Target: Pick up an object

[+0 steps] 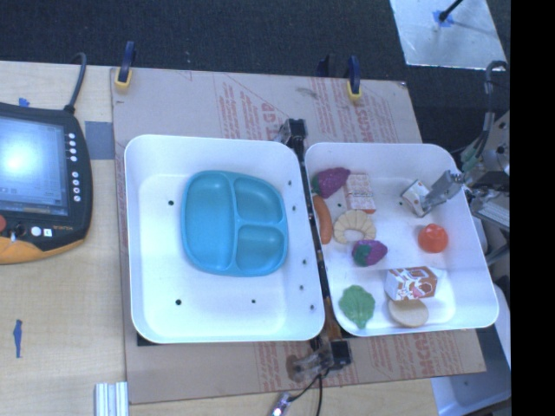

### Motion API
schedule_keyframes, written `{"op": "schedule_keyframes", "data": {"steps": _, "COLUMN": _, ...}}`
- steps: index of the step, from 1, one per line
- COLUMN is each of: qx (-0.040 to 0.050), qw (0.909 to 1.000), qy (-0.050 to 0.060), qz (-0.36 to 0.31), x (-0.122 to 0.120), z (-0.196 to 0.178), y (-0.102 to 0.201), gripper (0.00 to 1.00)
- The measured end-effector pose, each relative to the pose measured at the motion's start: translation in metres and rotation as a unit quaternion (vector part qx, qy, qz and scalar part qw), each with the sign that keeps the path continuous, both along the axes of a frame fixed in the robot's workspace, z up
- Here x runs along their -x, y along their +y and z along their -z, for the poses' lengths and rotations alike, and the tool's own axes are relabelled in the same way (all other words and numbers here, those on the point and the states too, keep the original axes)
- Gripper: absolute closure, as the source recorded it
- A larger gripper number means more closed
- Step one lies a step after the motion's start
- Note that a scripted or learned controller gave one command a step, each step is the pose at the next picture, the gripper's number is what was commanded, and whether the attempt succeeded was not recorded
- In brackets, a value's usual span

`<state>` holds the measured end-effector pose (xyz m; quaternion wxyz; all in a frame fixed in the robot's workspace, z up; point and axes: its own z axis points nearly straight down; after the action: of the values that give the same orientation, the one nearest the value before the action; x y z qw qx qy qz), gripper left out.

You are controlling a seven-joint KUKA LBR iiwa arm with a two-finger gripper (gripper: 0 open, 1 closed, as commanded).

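The gripper [419, 196] hangs over the upper right part of the right bin [464, 312], and whether it is spread or closed cannot be told. The toy food lies loose in this bin: a tomato [433, 237] just below the gripper, a carrot [323, 219] by the left wall, a small carton [410, 282] lower down. The left bin [147, 315] holds a blue divided plate [234, 224].

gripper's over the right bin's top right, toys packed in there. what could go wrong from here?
1. The gripper sits over bare floor of the right bin; closing here would likely grab nothing.
2. The round tomato nearby may roll off the fingers.
3. The carrot lies along the bin's left wall, awkward to reach.
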<state>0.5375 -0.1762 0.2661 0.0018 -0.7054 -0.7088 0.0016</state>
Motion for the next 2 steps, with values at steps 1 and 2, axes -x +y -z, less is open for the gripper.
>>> {"op": "schedule_keyframes", "data": {"steps": 1, "qx": 0.0, "qw": 1.0, "qy": 0.001, "qz": -0.001, "x": 0.012, "z": 0.081, "y": 0.061, "gripper": 0.0}}
{"op": "schedule_keyframes", "data": {"steps": 2, "qx": -0.0001, "qw": 1.0, "qy": 0.001, "qz": 0.0, "x": 0.016, "z": 0.175, "y": 0.073, "gripper": 0.0}}
